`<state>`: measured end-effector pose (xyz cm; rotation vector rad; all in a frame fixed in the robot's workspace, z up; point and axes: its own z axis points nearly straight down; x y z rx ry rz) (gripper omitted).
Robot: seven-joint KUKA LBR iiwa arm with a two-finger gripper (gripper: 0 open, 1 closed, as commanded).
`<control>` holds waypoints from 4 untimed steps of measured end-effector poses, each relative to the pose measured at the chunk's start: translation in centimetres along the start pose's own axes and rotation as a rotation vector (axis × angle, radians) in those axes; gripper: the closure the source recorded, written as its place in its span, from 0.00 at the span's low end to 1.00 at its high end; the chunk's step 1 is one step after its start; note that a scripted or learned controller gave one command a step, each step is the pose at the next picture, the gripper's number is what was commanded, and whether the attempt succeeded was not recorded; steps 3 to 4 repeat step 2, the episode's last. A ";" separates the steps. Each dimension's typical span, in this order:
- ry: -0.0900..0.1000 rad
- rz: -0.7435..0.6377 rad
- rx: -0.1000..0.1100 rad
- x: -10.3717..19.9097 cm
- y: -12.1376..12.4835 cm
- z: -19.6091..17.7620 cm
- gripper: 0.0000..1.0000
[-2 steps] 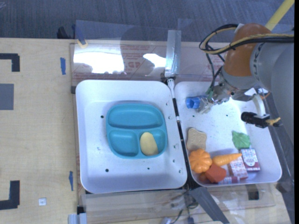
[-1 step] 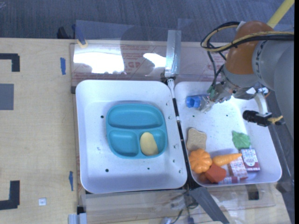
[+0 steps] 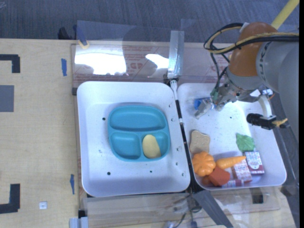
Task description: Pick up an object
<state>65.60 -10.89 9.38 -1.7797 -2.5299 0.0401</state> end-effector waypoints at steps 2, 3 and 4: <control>0.000 0.104 -0.012 0.1 0.4 0.7 0.00; 0.000 0.104 -0.012 0.1 0.4 0.7 0.00; 0.000 0.104 -0.012 0.1 0.4 0.7 0.00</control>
